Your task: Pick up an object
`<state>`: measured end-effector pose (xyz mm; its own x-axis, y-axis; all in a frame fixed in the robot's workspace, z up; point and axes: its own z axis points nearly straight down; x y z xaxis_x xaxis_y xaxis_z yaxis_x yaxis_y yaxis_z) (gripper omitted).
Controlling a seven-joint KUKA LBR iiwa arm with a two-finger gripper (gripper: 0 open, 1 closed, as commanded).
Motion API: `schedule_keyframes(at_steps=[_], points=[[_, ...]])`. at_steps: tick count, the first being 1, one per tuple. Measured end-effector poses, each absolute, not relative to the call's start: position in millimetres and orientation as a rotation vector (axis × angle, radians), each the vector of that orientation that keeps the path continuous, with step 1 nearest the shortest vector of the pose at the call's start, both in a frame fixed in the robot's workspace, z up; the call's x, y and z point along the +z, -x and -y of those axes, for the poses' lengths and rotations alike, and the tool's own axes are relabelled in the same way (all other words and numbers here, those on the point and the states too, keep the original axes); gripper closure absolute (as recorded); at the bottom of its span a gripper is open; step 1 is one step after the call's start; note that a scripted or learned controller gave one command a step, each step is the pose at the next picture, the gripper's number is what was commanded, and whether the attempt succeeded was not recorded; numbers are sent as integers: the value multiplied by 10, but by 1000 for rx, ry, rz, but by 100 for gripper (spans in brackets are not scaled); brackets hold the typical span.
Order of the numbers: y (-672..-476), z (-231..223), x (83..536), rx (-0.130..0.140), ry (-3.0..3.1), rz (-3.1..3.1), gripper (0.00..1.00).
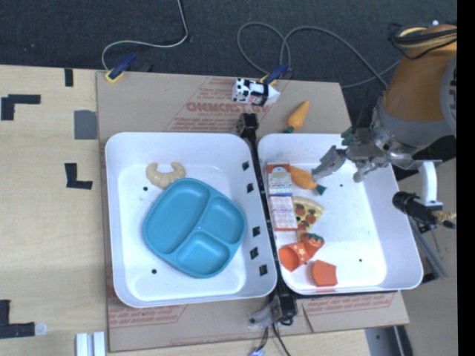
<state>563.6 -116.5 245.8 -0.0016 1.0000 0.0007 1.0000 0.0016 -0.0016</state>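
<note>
My gripper [342,170] hangs over the upper part of the right bin [371,221], open, with nothing between its fingers. Its left fingertip [322,169] is just right of a small orange carrot [303,177] lying in the bin. Down the bin's left side lie a red and white carton [280,196], a pizza slice [306,212], a red and orange piece with a green top [300,251] and an orange block [323,273].
The left bin [122,199] holds a blue divided plate [194,227] and a beige croissant shape [165,173]. Behind the bins, on the cardboard, lie another orange carrot [297,115] and a black and white item [252,91]. Cables run across the dark floor behind.
</note>
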Motion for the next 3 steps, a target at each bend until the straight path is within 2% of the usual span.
schedule_keyframes(at_steps=[1,2,3], points=[[-6234,1319,1489,6,2218,2220,0],[-6439,1320,864,-1,2222,2226,0],[-6599,1102,857,15,2226,2224,0]])
